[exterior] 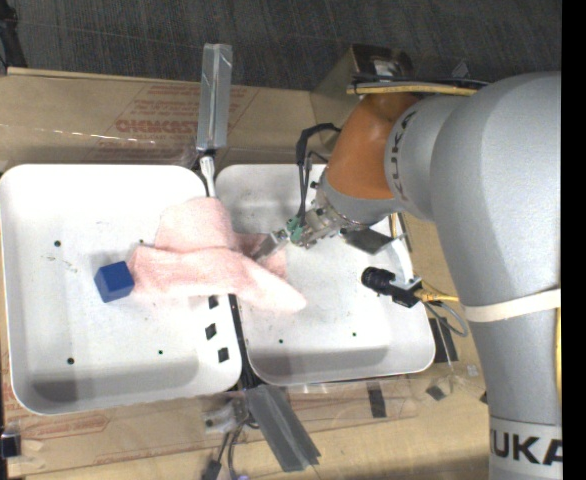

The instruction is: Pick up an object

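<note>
Arm (453,168) bends over the right bin (323,353), pincer (271,245) at the pink cloth (198,253).

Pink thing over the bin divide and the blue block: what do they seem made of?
Pink cloth: likely soft matte fabric; it wrinkles and drapes limply. Blue block: rigid, with flat faces, crisp edges and a matte finish; plastic, foam or painted wood, cannot tell.

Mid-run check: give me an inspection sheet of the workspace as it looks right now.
Surface: view-left bin and view-right bin, both white, side by side on cardboard.
Job's things: pink cloth draped across the divider between the bins; blue block in the view-left bin.
Clutter: nothing seen.
Hand: hand low at the cloth's right edge, over the view-right bin.
Cables: black cable looped beside the wrist.
Surroundings: dark floor.
</note>
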Motion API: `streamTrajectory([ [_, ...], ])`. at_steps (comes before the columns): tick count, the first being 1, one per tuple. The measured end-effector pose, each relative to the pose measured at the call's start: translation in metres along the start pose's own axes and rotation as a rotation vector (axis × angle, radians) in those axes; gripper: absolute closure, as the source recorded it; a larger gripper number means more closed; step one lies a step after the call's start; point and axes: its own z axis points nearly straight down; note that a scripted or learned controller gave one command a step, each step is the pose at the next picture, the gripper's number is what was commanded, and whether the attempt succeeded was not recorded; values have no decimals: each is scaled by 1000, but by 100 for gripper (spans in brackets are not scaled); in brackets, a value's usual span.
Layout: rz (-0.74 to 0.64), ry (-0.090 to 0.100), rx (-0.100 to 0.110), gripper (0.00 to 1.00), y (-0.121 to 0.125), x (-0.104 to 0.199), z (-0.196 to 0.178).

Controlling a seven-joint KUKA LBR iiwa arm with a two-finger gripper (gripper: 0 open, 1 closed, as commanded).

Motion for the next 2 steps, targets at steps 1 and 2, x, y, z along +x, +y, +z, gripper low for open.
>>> streamTrajectory([
  [1,-220,2,2,0,4,20,1],
  [2,-224,5,7,100,4,20,-7],
])
